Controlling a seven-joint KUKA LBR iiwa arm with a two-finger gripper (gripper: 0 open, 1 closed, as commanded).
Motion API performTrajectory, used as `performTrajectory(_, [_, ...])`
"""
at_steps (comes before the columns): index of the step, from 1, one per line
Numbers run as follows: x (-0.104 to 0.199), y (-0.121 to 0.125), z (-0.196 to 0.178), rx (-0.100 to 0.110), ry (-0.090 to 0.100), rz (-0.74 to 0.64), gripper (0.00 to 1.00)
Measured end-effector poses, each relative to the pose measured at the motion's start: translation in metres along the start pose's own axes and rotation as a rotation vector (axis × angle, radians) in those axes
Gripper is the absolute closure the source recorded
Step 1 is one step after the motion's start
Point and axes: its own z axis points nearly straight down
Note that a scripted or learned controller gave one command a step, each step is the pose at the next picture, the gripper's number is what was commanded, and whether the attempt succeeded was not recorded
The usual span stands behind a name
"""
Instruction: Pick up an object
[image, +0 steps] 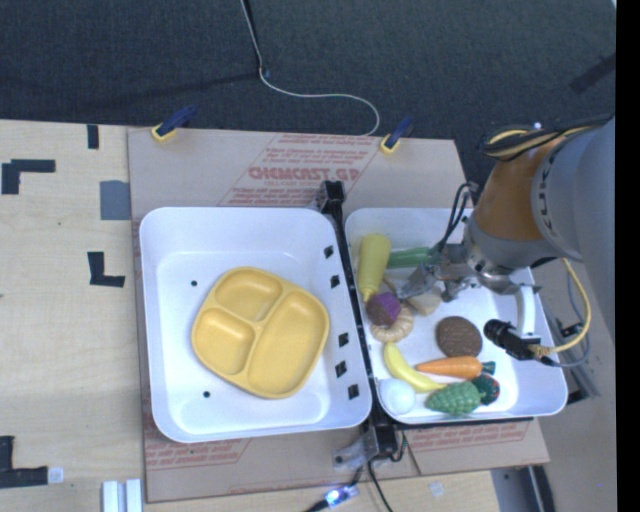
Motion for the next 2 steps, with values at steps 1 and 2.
performTrajectory(1, [-0.010,0.000,-0.052,0.001,-0.002,0.001,1.00])
performTrajectory(2, [-0.009,0.004,-0.095,0.001,-0.001,0.000,1.00])
